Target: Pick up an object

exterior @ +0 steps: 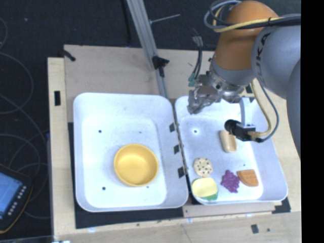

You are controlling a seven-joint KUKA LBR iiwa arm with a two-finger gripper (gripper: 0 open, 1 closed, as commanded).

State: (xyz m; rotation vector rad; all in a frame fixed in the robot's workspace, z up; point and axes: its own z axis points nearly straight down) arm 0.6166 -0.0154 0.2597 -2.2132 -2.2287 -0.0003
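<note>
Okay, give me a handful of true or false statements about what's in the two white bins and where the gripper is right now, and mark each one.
1. The yellow bowl sits in the left bin. True.
2. The gripper hangs above the near end of the right bin. False: it is over the far end of the right bin, away from the items.
3. The purple grapes lie between the round cookie and the orange piece. True.
4. The gripper holds the tan bread roll. False: the tan bread roll lies on the bin floor, apart from the gripper.
5. The yellow-green item is in the left bin. False: it sits in the right bin's near corner.
</note>
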